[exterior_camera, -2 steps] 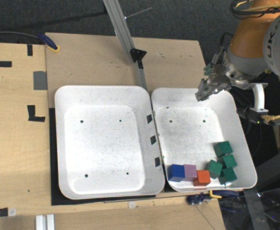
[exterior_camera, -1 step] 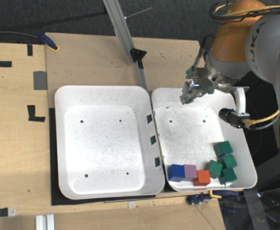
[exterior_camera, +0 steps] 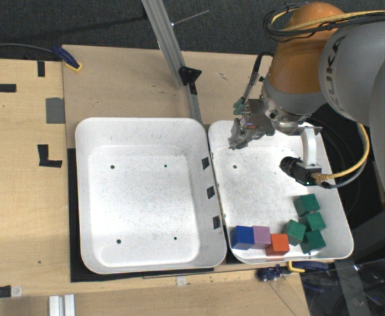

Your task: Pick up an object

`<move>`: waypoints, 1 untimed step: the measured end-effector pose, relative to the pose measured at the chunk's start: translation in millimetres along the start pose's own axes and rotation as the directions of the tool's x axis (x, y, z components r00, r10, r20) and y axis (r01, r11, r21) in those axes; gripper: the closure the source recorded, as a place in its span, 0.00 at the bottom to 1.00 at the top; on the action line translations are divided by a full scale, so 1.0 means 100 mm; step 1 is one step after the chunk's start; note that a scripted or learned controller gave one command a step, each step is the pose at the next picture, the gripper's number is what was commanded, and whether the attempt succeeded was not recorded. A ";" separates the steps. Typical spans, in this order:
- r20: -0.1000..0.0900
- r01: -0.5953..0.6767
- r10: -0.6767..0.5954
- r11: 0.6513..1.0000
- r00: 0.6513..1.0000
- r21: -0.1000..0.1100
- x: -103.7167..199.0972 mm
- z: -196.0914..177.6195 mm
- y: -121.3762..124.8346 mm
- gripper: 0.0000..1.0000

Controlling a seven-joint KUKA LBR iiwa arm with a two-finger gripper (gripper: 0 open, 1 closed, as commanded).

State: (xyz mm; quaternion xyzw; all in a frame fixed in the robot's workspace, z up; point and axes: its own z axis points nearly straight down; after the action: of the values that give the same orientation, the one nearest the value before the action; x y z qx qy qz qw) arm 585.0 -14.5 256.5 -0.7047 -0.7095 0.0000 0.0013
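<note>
Gripper (exterior_camera: 239, 137) hovers over far-left corner of right bin (exterior_camera: 258, 170) — can't tell its state from here, nothing visibly carried. Blocks cluster at near edge, well apart from it: blue block (exterior_camera: 243, 236), purple block (exterior_camera: 262, 235), orange block (exterior_camera: 279, 243), green blocks (exterior_camera: 308, 222). I'd target blue — leftmost, open side. Cubes, no long axis; faces roughly square to bin edge.

Single fixed cam, mounted above the desk (exterior_camera: 133, 78), looking down at a slant. Mid range: both bins fit in frame, left bin (exterior_camera: 87, 176) near centre, right bin (exterior_camera: 340, 232) toward the right side. Arm (exterior_camera: 330, 51) enters from the right, upper corner.
</note>
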 end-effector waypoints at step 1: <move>0.001 -0.001 0.001 1.000 1.000 0.002 0.51 0.17 -0.16 1.00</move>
State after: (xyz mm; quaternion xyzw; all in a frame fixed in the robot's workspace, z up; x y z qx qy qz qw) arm 568.3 36.6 239.9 -0.7050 -0.7092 0.0011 0.0016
